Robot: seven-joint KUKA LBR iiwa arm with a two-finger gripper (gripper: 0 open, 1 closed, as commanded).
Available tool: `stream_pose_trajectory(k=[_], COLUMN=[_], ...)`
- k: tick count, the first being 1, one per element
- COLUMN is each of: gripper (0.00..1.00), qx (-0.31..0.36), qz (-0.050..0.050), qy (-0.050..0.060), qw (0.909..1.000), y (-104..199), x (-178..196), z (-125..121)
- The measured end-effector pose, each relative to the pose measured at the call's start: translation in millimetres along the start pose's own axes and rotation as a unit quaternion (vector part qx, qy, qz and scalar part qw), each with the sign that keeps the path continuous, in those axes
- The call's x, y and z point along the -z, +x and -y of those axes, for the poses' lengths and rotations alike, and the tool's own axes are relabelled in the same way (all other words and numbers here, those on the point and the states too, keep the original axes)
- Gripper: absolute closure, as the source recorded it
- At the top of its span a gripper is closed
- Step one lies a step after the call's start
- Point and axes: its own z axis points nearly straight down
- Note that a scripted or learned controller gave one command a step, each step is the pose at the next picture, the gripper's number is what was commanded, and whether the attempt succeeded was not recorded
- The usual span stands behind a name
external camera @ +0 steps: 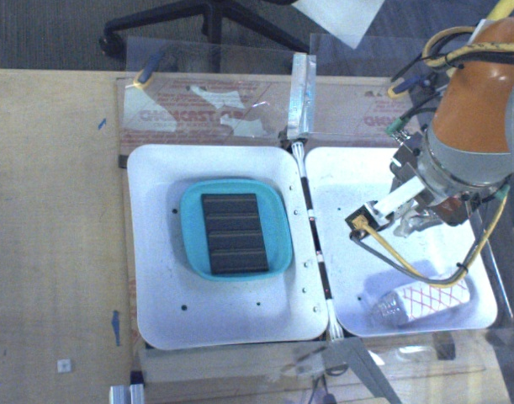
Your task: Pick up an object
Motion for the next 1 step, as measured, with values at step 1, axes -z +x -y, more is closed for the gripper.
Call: stream_pose_trajectory(k=[1], gripper=[1.00], qx=[0.112], qz=[-0.001], qy=[0.001], qw=[0.9938], y=[3.7], x=[-109.7], z=[-77.1])
